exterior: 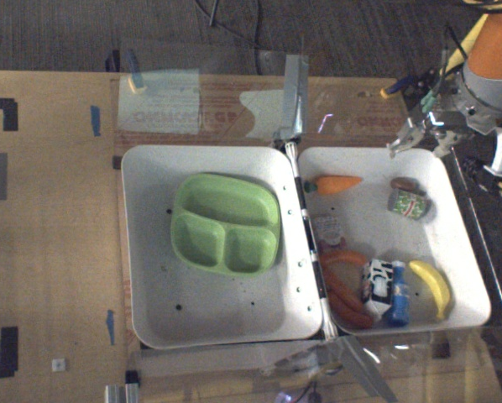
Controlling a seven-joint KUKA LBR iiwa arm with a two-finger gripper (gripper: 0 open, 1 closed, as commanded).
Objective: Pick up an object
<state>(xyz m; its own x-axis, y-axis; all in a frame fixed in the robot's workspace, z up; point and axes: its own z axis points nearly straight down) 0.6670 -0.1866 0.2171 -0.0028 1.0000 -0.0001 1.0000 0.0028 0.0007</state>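
gripper (420,134): you've got it above the right bin's (468,250) far rim; can't tell its state
nearest target: can (409,201), far right of that bin
direction: just nearer the camera than the gripper
carrot (334,185): long axis left-right

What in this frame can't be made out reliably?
- Tool: small and blurred at the right bin's far corner; finger state unreadable.
- Arm: cut off by the frame's edge.
- Can: label too small to read.
- Hot dog: partly covered by the carton.
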